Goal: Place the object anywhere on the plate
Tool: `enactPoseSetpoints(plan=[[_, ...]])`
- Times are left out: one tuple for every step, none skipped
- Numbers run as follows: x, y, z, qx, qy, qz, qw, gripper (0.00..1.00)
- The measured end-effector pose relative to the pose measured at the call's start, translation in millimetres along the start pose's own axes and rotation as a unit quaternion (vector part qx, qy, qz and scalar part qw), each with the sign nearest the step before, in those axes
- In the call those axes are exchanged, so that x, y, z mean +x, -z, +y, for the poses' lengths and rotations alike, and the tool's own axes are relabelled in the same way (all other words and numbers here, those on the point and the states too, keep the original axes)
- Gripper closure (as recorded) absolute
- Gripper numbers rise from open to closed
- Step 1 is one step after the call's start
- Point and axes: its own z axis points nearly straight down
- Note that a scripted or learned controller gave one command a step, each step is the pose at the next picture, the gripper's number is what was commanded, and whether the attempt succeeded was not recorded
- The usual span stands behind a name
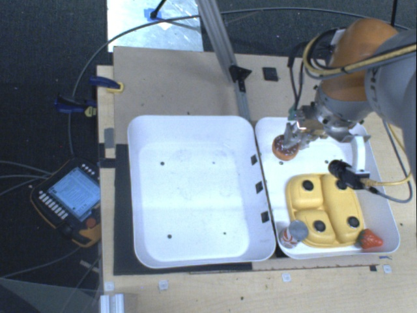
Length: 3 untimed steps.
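Gripper [291,137] on brown object [284,150], right bin [270,126]

My arm [384,77] is grey with an orange band; both bins [189,188] are white, the plate [326,210] yellow, the object [285,149] brown.

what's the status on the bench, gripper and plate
Gripper over a small brown object in right bin. Yellow plate below it. Red object and grey object beside plate.

Arm [384,77] cut off at right edge; gripper [294,135] tips blurred against small brown object [285,150], grip unclear.
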Motion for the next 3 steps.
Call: enactPoseSetpoints(plan=[[59, -1, -21, 0.001, 0.000, 0.000, 1.0000, 1.00], [111, 14, -39, 0.000, 0.001, 0.001, 1.0000, 1.00], [156, 16, -60, 0.001, 0.000, 0.000, 1.0000, 1.00]])
